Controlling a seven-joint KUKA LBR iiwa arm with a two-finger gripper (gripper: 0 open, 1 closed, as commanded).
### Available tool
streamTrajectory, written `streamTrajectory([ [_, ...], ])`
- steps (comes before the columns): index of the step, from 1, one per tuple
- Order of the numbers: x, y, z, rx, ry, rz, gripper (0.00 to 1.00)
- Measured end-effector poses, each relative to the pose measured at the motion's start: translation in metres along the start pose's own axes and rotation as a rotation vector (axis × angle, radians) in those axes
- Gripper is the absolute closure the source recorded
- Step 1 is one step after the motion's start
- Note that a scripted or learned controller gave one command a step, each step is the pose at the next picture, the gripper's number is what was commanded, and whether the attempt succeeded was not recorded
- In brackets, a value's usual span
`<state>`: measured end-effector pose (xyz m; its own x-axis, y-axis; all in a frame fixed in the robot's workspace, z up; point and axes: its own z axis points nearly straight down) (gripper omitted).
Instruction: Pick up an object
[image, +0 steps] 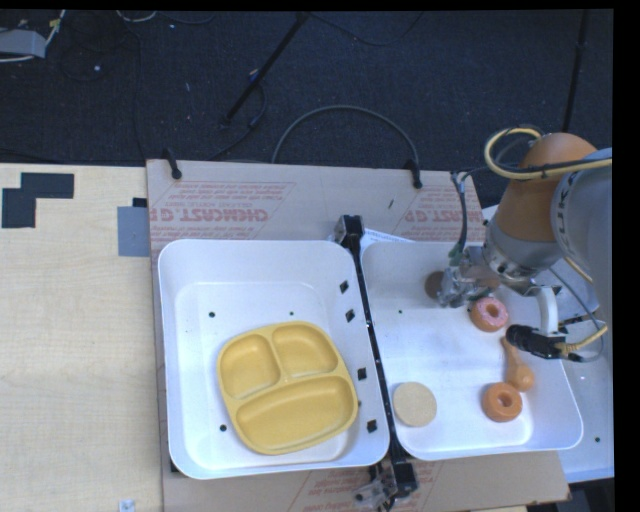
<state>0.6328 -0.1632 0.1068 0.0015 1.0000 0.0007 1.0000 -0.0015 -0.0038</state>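
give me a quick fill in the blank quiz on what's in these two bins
1. The yellow divided tray lies in the ____ bin.
2. The tray has ____ compartments.
3. The number of doughnuts in the right bin is ____.
4. The gripper is over the ____ bin.

Missing words: left; three; two; right

The cardboard sheet (250, 205) under the bins bears red print, upside down, apparently "CHEMCRAFT".
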Motion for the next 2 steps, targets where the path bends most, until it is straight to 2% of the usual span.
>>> streamTrajectory([
  [2,-0.002,-0.002,-0.096,-0.007,-0.002,-0.002,1.0],
])
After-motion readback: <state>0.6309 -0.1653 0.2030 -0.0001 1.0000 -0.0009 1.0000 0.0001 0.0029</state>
